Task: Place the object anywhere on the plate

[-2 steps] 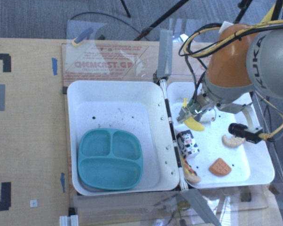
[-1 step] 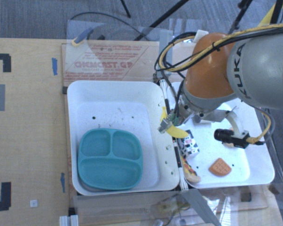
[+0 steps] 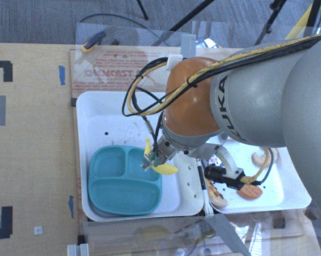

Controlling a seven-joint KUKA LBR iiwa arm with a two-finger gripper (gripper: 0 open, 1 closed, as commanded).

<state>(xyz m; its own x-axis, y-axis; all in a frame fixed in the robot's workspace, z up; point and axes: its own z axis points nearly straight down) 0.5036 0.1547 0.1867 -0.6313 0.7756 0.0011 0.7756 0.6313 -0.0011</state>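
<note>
Gripper [image 3: 154, 159]: pinching a yellow banana toy [image 3: 163, 168] above the plate's right edge.
Left bin [image 3: 104, 113]: holds the teal divided plate [image 3: 123, 188].
Right bin [image 3: 288, 193]: holds toy foods [image 3: 250, 191].

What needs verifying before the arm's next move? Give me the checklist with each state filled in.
1. Yellow banana-shaped toy between the fingers of the two-finger gripper: cannot tell; the toy sits right at the fingertips, but the grip itself is too small to make out.
2. Toy over the teal divided plastic plate: not ok; it is at the plate's right rim, partly beyond it.
3. Plate lying flat inside the left white shallow bin: ok.
4. Plate compartments free to receive the toy: ok.
5. Yellow and black cables hanging off the wrist, above the bin: ok.
6. Round orange toy and other pieces lying in the right white bin, apart from the plate: ok.
</note>
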